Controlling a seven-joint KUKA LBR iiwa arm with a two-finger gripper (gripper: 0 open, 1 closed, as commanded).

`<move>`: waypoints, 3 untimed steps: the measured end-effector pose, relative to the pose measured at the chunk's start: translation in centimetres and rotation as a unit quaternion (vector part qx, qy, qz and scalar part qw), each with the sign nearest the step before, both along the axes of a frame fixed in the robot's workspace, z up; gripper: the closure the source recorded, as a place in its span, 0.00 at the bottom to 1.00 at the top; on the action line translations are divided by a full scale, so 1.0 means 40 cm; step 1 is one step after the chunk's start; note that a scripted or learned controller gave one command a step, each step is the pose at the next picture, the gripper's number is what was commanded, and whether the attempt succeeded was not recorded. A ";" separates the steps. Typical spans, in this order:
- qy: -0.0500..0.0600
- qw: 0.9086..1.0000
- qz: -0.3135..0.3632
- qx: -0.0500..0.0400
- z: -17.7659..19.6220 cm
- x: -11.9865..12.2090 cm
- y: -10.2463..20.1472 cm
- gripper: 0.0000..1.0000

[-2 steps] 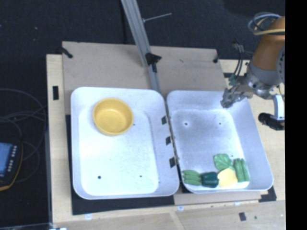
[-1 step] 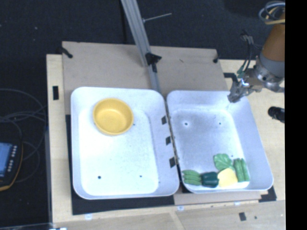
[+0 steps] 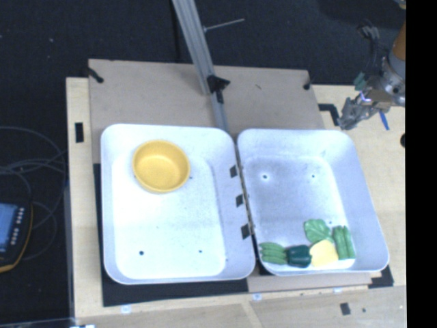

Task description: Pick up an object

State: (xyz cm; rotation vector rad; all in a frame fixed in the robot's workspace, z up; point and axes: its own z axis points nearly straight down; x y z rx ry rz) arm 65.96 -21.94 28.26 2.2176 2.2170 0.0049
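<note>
A yellow bowl (image 3: 161, 166) sits in the upper left part of the left bin (image 3: 123, 217). In the near right corner of the right bin (image 3: 293, 162) lies a cluster of small things: a light green leafy piece (image 3: 316, 229), a green ridged piece (image 3: 343, 241), a yellow piece (image 3: 323, 253), a dark green piece (image 3: 298, 255) and a green pod (image 3: 273, 252). My gripper (image 3: 349, 117) hangs at the upper right, outside the right bin's far right corner, well away from the cluster.
A metal rail (image 3: 194, 36) slants down from the top to the gap between the bins. A handheld pendant (image 3: 12, 234) with cables lies at the left edge. The bins rest on a tan board (image 3: 266, 101).
</note>
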 end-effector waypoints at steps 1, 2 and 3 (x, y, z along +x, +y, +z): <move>0.002 1.000 0.000 0.001 0.024 0.000 -0.001 1.00; 0.002 1.000 0.001 0.001 0.032 -0.019 0.118 1.00; 0.002 1.000 0.002 0.001 0.036 -0.033 0.252 1.00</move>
